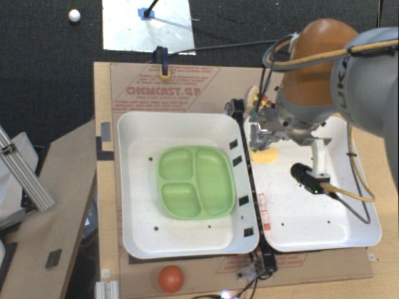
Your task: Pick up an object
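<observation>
A green divided plate (195,181) lies flat in the middle of the left bin (140,143). In the right bin (312,232), a small flat yellow object (267,157) rests near the back left, close to the wall between the bins. My gripper (258,138) hangs right over the yellow object's back edge, and the arm's wrist hides part of that object. A pale yellow thing (252,95) peeks out behind the gripper at the right bin's back rim; what it is cannot be told.
An orange ball (170,278) sits on the bench in front of the left bin. A small white ball (75,15) lies far back left on the dark surface. A blue and yellow clamp (163,63) holds the cardboard's back edge.
</observation>
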You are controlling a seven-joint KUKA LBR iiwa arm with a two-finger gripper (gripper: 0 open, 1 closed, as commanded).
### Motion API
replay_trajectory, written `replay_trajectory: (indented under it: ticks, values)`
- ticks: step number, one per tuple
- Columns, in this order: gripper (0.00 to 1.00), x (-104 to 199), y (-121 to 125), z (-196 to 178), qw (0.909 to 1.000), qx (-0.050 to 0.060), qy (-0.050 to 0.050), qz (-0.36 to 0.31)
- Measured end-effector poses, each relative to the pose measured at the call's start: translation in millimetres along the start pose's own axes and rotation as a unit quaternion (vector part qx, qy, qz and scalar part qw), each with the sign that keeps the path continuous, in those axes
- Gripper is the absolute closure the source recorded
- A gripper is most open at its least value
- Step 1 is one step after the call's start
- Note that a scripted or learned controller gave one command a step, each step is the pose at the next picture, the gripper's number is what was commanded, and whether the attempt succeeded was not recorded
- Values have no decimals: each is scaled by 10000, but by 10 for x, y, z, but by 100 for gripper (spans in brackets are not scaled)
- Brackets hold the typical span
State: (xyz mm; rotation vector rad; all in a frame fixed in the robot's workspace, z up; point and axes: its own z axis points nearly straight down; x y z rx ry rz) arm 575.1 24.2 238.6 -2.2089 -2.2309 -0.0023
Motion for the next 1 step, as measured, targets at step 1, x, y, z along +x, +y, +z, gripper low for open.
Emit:
replay_trajectory:
  ticks: [1]
  values:
    - [100, 502, -215, 140, 10000, 5, -5, 6]
